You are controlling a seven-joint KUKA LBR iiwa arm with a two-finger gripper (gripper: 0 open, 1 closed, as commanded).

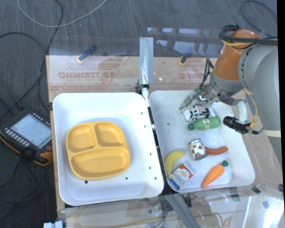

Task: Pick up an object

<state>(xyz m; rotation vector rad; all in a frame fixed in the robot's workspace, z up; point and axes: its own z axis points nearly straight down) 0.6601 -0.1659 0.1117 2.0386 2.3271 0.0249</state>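
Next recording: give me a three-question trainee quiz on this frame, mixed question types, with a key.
1. True or false: the yellow divided tray lies in the right bin.
2. Which lies nearest the gripper? A) carrot B) black-and-white carton C) banana
3. Fill in: the green bottle lies on its ____.

Key: 1 false, it lies in the left bin; 2 B; 3 side.
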